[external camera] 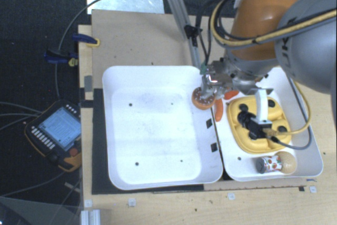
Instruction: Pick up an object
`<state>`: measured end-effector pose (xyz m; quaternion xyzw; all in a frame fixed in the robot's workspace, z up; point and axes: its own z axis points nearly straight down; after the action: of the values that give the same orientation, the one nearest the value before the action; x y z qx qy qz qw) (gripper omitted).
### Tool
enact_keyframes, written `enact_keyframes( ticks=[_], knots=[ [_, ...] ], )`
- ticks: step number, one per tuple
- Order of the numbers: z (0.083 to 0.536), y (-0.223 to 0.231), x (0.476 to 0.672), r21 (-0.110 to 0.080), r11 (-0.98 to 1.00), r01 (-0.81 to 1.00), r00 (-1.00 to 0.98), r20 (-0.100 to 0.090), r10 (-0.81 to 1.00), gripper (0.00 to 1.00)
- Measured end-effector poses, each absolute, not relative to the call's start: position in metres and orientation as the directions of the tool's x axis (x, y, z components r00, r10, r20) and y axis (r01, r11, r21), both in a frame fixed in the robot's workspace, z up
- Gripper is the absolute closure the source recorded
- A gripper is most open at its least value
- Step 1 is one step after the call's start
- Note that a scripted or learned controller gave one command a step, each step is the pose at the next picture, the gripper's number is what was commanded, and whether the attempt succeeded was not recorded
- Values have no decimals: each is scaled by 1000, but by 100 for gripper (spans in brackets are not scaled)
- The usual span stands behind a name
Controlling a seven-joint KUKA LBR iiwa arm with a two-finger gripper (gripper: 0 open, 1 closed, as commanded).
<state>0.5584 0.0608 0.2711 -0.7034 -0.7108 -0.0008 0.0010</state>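
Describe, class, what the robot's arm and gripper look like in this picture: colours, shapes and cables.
The arm is smooth grey with a rounded orange band above the wrist. Black and yellow cables loop around it. The gripper is a small metallic silver block.

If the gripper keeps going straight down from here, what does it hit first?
Likely the round brown disc-shaped object at the inner edge of the right white bin: the gripper sits right over it. Contact is unclear from this slanted view; an orange carrot-like piece lies just beside.
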Motion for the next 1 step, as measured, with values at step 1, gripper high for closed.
enact_keyframes(
  ticks=[1],
  knots=[
    [250,104,538,-2,9,1000,-9,2,1000,100]
  ],
)
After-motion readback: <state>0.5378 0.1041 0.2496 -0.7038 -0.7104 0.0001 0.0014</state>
